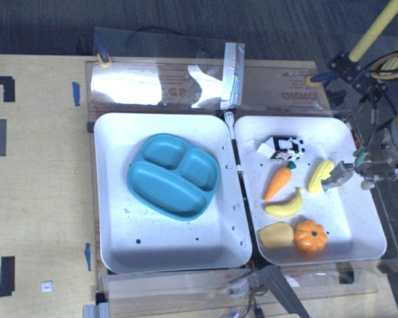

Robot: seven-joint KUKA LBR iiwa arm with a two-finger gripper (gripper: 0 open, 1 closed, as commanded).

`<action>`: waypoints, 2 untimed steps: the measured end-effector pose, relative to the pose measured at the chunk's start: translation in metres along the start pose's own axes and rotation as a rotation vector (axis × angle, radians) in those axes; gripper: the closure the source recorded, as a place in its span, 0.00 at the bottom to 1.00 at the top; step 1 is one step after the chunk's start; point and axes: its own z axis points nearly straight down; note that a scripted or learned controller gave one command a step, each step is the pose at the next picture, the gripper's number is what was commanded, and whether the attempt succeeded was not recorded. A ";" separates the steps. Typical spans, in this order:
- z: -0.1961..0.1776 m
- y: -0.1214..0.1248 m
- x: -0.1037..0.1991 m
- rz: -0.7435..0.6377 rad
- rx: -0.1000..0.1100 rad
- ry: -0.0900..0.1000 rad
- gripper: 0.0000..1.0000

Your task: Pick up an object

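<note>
The right white bin (365,234) holds several toy foods. An orange carrot (277,181) with a green top lies beside a yellow banana (284,205). A pale yellow lump (276,234) and an orange pumpkin (310,236) sit near the front wall. A black and white toy (285,147) lies at the back. A yellow ribbed piece (319,175) lies right of the carrot. My gripper (339,175) comes in low from the right, its tip right against that yellow piece's right side.
A blue divided plate (174,175) lies in the left white bin (113,237). Clear plastic sheeting and a metal bar (233,75) stand behind the bins. Cables and a yellow pole (379,22) crowd the upper right. Wooden benchtop (33,177) lies to the left.
</note>
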 end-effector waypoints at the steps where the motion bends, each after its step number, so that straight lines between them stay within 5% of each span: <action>1: 0.139 0.055 0.049 0.114 -0.013 0.001 0.00; 2: 0.153 0.097 0.030 0.081 -0.007 -0.002 0.00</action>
